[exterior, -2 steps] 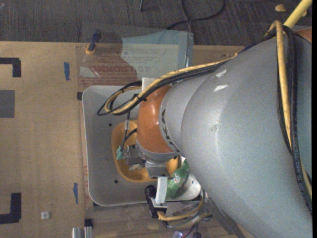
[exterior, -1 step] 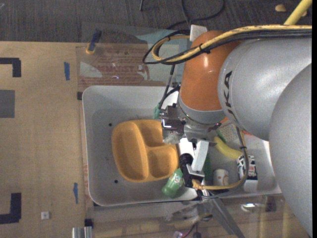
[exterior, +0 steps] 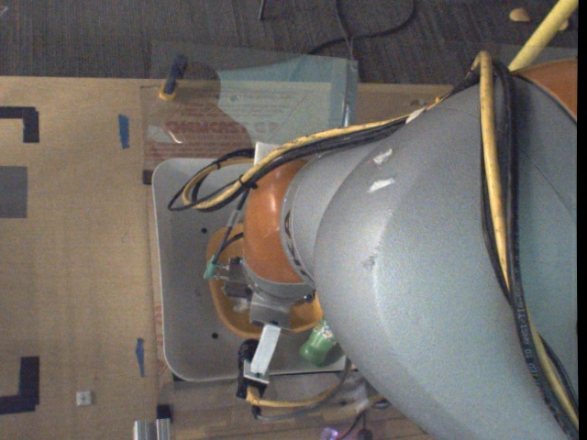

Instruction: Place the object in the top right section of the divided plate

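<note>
Arm [exterior: 413, 273] first: a grey bulk covering the whole 3 o'clock half of the view, with its orange band pointing down over the bin. The wooden bench [exterior: 73, 273] runs out to 9 o'clock. The white bin [exterior: 179, 246] sits mid-view, its right part under the arm. Inside it is a yellow-orange plate [exterior: 220, 305]. Only a crescent of rim shows at the 8 o'clock side of the wrist, and the dividers are covered, so I can't pick out the top right section from here.

The gripper [exterior: 240, 287] hangs just above the plate. Whether it is released or clenched I cannot tell, because the wrist blocks it, and nothing is visibly held.

The small green object [exterior: 321, 345] is probably the task's thing. It lies at about 5 o'clock off the plate, touching or just beside the rim, near the bin's 6 o'clock wall and tucked against the arm's edge.

Handling is my guess. It looks light, likely moulded plastic or rubbery, a bit glossy, so it may slip, but it isn't fragile. Its shape is unclear, since it is partly hidden. I'd pinch it across the narrow middle from straight above, and watch the plate rim and bin wall crowding one side.
</note>
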Controlling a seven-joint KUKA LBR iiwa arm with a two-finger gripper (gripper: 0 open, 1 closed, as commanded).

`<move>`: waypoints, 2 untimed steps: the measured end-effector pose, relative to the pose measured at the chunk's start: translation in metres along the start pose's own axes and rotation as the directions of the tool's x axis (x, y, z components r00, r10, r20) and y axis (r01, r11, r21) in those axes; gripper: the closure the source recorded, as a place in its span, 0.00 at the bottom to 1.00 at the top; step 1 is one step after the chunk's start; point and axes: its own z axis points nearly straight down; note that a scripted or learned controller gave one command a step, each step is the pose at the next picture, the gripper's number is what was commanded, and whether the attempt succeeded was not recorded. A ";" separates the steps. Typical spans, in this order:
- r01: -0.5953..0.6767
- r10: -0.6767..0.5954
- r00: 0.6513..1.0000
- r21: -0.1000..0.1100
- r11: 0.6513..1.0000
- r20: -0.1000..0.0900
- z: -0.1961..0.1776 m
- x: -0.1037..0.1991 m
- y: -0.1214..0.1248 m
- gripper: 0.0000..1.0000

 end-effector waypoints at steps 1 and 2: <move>-0.162 0.162 0.987 0.005 0.987 -0.010 -0.014 -0.047 0.006 1.00; -0.155 0.155 0.988 0.009 0.988 -0.021 -0.015 -0.041 0.005 0.00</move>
